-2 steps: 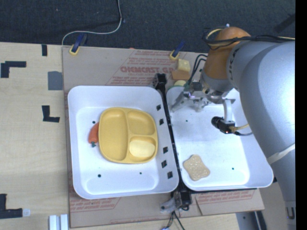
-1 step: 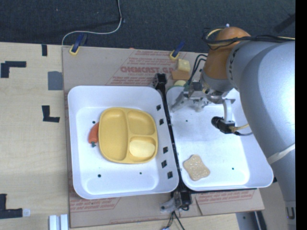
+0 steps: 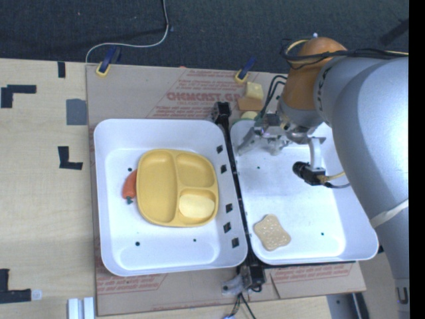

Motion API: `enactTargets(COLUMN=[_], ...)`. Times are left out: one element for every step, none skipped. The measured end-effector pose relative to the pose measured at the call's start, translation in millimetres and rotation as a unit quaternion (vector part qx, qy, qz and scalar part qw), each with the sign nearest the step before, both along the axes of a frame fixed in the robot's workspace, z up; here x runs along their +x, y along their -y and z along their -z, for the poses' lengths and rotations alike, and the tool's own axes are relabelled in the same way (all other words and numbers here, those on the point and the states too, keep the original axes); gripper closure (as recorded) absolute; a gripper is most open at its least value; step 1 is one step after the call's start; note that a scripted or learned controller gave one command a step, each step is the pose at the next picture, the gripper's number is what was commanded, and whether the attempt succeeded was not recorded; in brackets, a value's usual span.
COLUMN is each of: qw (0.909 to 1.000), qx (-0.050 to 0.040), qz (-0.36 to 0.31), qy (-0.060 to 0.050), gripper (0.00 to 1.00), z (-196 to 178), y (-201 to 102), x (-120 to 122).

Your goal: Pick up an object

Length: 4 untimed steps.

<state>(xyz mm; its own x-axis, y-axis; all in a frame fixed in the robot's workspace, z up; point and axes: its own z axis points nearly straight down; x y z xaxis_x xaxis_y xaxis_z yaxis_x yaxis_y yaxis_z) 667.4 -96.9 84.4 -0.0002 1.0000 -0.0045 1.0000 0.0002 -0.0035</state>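
Behind bins: cardboard (image 3: 199,93) print "CHOMCAST" | claw (image 3: 265,133) state: cannot tell

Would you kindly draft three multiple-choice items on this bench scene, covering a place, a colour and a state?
1. Where does the beige, speckled, cracker-like piece lie?
A. In the right white bin
B. On the yellow divided plate
C. Outside both bins

2. What colour is the small object beside the plate's left edge?
A. Blue
B. Orange-red
C. Green

3. How does the pale yellow rounded item rest?
A. Inside a plate compartment
B. Hanging from the gripper
C. On the bare cardboard

Answers: 1 A, it lies near that bin's front edge; 2 B, an orange-red sliver shows against the left white bin; 3 A, it fills the plate's lower-right compartment.
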Motion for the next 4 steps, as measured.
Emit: enactTargets(qw=[1.0, 1.0, 1.0, 1.0], qx=[0.0006, 0.0013, 0.0013, 0.0011], qz=[0.0, 0.0, 0.0, -0.001], qy=[0.0, 0.001, 0.001, -0.002], gripper=[0.0, 0.0, 0.0, 0.0], z=[0, 0, -1, 0], y=[1, -2, -1, 0], x=[0, -11, -16, 0])
